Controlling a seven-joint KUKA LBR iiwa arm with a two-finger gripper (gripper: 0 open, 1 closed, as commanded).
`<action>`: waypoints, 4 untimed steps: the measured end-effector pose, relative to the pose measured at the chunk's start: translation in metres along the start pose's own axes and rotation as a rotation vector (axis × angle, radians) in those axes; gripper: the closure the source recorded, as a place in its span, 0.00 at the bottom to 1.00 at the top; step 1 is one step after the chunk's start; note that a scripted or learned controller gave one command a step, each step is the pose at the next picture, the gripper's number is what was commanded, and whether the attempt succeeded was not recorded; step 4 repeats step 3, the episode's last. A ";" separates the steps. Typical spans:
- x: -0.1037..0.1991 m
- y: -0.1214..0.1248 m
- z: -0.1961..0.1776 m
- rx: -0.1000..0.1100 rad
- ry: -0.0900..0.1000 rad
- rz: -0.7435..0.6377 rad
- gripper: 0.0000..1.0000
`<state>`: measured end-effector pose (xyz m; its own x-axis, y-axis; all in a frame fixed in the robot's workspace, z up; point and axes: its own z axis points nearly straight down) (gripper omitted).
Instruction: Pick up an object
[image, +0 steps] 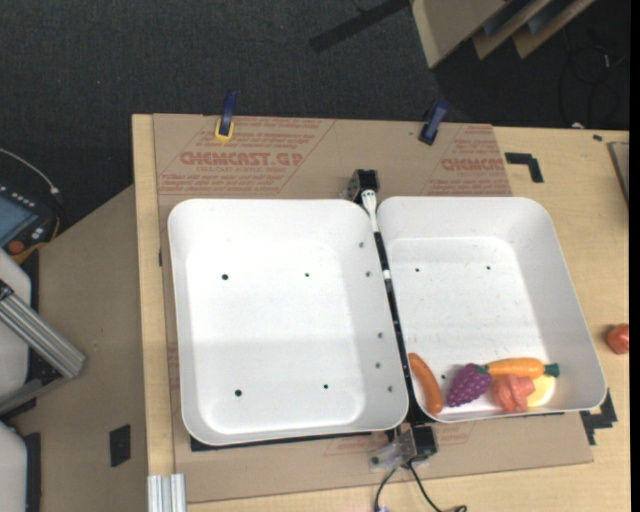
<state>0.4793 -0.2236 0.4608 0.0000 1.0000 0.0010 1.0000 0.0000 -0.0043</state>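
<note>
Several toy foods lie bunched along the near edge of the right bin (470, 290). An orange sausage (424, 383) lies at the near left corner, angled along the wall. Beside it sits a purple bunch of grapes (467, 385). An orange carrot (520, 368) with a green end lies across the top of a red piece (510, 394) and a yellow piece (541, 393). The left bin (270, 315) stands next to it, the two rims touching.
Both bins rest on a brown cardboard sheet (300, 150) held by a blue-and-yellow clamp (227, 122) and a blue clamp (434, 122) at the far edge. A small red-orange object (618, 339) lies on the bench outside the right bin. A black clip and cable (412, 445) sit at the near seam.
</note>
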 end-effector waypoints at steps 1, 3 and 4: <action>0.000 0.000 -0.003 -0.005 -0.002 0.000 1.00; -0.001 0.000 -0.076 -0.013 -0.006 0.000 1.00; -0.001 0.000 -0.076 -0.013 -0.006 0.000 1.00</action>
